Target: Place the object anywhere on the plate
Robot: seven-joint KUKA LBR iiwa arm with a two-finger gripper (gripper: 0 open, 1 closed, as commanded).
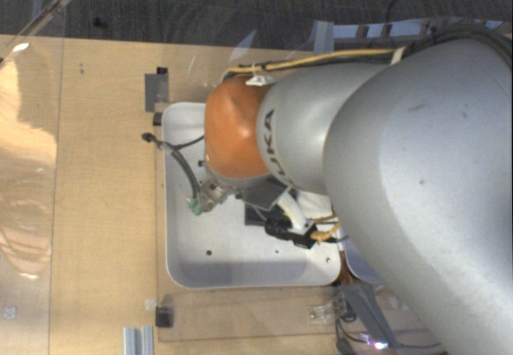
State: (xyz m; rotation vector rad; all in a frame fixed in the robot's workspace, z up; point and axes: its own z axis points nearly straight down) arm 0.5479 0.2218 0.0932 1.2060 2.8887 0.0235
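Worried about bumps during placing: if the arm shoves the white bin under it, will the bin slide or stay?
Probably stays: the white bin has a dark far bracket and a near bracket by its corners, seemingly pinning it. Its walls look low and thin, so they may flex a little. Its floor looks smooth, so loose items would likely skid.

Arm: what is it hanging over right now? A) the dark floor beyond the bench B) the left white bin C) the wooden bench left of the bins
B: the arm, with its orange band, hangs over the left white bin, covering much of it.
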